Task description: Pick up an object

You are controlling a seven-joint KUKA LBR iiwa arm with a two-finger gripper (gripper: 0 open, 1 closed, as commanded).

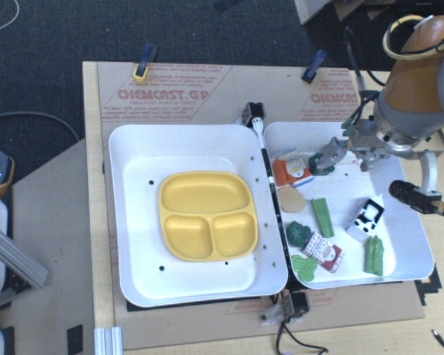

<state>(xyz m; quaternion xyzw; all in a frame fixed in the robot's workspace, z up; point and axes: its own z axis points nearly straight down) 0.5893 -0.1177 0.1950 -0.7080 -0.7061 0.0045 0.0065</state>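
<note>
Two shallow white bins sit side by side on my desk [207,87], a brown board printed with red lettering. Left bin [133,198], centre of frame: one yellow plastic plate with three compartments [207,214], lying flat in its middle. Right bin [407,228], right of frame: several small items. An orange-and-white carton [290,171] lies at the bin's upper left, with a tan round piece [292,199] just below it. A green stick-shaped piece [323,217] lies near the bin's middle, slightly tilted. Below it, at the lower left, a dark green lumpy item [298,234] touches a red-and-white packet [324,252] and a light green leaf-shaped piece [305,268]. A black-and-white blocky toy [367,217] lies right of the stick, and a green pickle-shaped piece [374,254] lies below that toy.

My tool [324,161] hangs over the upper part of the right bin, just right of the carton, the grey arm reaching in from the upper right. Whether its jaws are wide or narrow I cannot tell; I see nothing gripped between them.
</note>
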